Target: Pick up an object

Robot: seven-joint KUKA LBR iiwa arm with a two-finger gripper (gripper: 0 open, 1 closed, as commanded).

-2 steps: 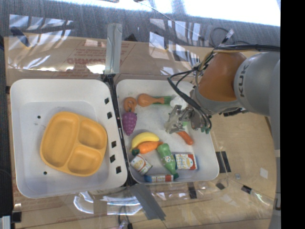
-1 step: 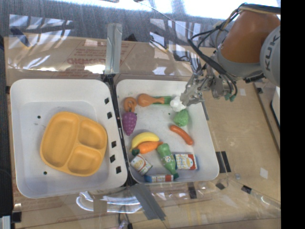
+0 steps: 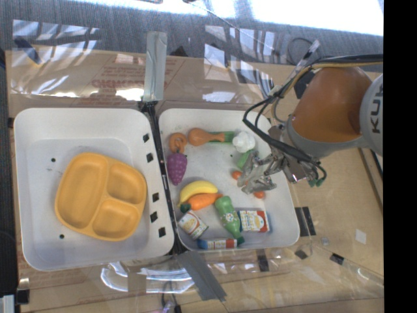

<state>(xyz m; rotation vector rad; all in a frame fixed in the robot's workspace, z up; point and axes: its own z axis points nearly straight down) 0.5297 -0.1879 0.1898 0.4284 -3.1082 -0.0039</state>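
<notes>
In the camera view the gripper point(image 3: 257, 178), a cluster of dull grey metal under the arm's orange band point(image 3: 329, 103), hangs low over the right side of the right bin point(image 3: 195, 117). Whether its jaws stand apart or together cannot be told. A small orange piece point(image 3: 259, 193) lies just under it and another point(image 3: 236, 173) just to its left.

The bin's other contents are glossy plastic toy foods: a white bulb point(image 3: 244, 141), a carrot-like piece with a green stem point(image 3: 207, 136), purple grapes point(image 3: 176, 166), a curved yellow banana point(image 3: 197, 189), a green bottle point(image 3: 227, 215), a small carton point(image 3: 253, 221) and a can point(image 3: 192, 224).

The left bin point(image 3: 39, 126) holds a smooth yellow compartment tray point(image 3: 99, 195).
</notes>
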